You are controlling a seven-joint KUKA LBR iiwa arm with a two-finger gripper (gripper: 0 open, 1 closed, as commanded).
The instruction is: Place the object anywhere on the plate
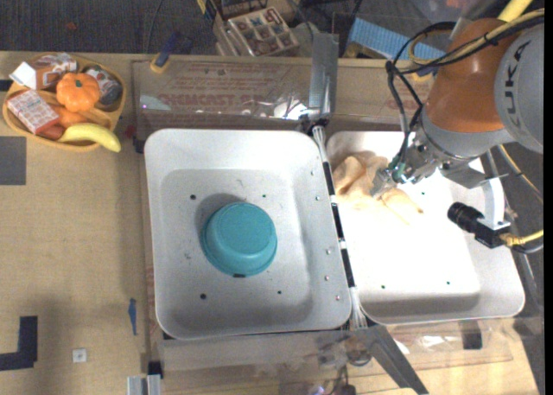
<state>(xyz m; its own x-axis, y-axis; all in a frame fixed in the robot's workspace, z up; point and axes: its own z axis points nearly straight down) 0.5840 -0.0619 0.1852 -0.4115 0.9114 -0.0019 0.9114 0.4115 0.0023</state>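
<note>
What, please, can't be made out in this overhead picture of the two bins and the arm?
- Gripper: in the camera view its fingers are small and blurred, so open or shut is unclear.
- Pale object in the right bin: washed out against the white floor; its kind and outline are unclear, and the arm covers its right side.
- Teal plate in the left bin: whether it lies upside down is unclear.

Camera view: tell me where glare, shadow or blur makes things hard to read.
Camera view: strong light washes out the right bin, so the pale tan object at its upper left has weak edges; glare also streaks the clear sheet behind the bins; the pincer is small and soft, its state unreadable; the teal plate in the left bin is crisp, casting a short shadow.
</note>
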